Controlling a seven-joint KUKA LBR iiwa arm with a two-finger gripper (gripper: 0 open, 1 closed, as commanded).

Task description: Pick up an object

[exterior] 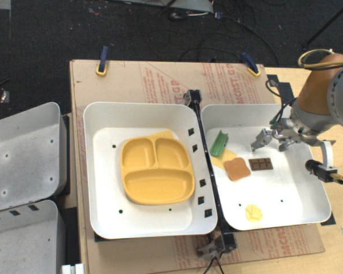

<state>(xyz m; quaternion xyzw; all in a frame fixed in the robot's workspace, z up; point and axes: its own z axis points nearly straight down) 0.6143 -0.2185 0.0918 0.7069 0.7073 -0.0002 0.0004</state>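
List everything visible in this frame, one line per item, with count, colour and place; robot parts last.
Bins: 2, white, side by side on the bench.
Divided tray: 1, yellow, in the left bin.
Green piece: 1, right bin, near the divider.
Tan slice: 1, right bin, centre-left.
Chocolate bar: 1, brown, beside the slice.
Yellow lump: 1, right bin, front.
Clamps: 2, blue-yellow, on the bench's back edge.
Arm: 1, grey and orange, from the right.
Gripper: 1, above the right bin's back.
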